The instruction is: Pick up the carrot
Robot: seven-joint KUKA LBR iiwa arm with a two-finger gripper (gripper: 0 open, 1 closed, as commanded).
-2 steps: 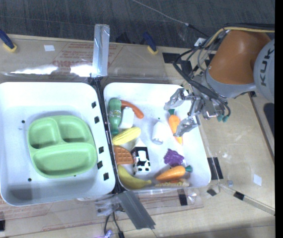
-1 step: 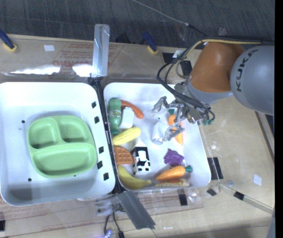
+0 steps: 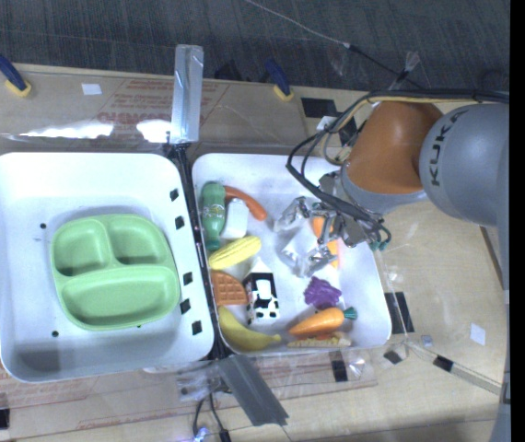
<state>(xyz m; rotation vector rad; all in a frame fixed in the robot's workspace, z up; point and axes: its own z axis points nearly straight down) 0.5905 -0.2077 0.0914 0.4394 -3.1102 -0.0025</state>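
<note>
Reaching in from the right side of the worktop (image 3: 447, 284), the grey arm (image 3: 465, 159) hangs its tool (image 3: 322, 238) over the right bin (image 3: 373, 274). Shiny bits and wires crowd the tool, so I cannot tell how it stands or if it has anything.

The carrot (image 3: 318, 321) lies near the front edge of the right bin, toward its right corner, with its green top pointing right. A purple toy (image 3: 321, 293) sits just behind it. A banana (image 3: 247, 335) curves along the front edge beside the carrot's tip. A little black and white cow (image 3: 262, 298) stands between the banana and a waffle (image 3: 229, 288). A yellow corn (image 3: 234, 250) and a green bottle (image 3: 212, 208) lie near the bin's left wall. A second orange veggie (image 3: 246, 202) rests toward the back.

The left bin (image 3: 23, 182) holds a green tray (image 3: 112, 270) with three sections.
</note>
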